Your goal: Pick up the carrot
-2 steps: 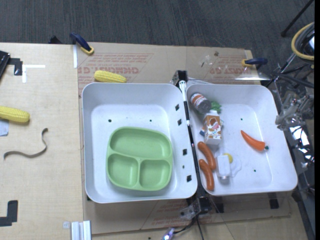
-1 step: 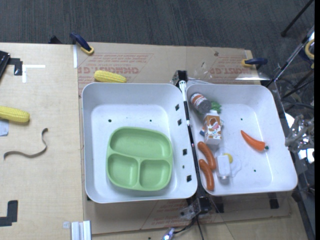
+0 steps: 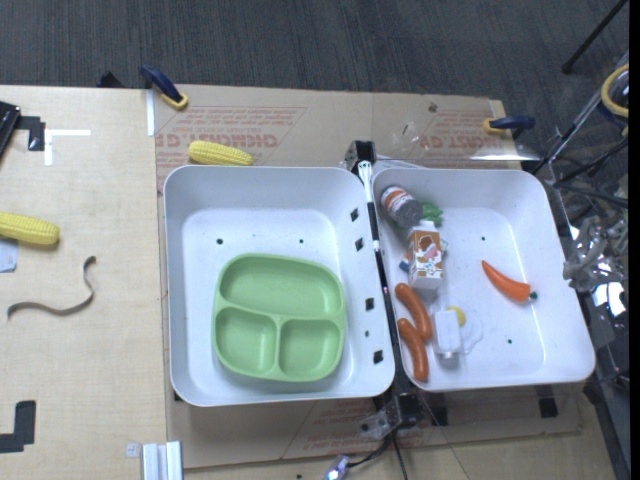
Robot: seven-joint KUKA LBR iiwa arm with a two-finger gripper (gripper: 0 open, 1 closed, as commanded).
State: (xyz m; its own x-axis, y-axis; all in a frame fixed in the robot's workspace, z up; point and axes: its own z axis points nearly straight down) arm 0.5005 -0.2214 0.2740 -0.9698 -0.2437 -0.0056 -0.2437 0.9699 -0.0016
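An orange carrot (image 3: 505, 281) with a small green tip lies slantwise in the right bin (image 3: 520, 363), toward that bin's right side, with bare white floor all around it.
The right bin's left side holds a small jar (image 3: 401, 204), a carton (image 3: 427, 255), two sausages (image 3: 413, 330) and a clear cup (image 3: 449, 336). A green divided plate (image 3: 279, 317) fills the left bin (image 3: 190, 268). Two corn cobs (image 3: 219, 152) and a grey cord (image 3: 55, 303) lie on the bench.
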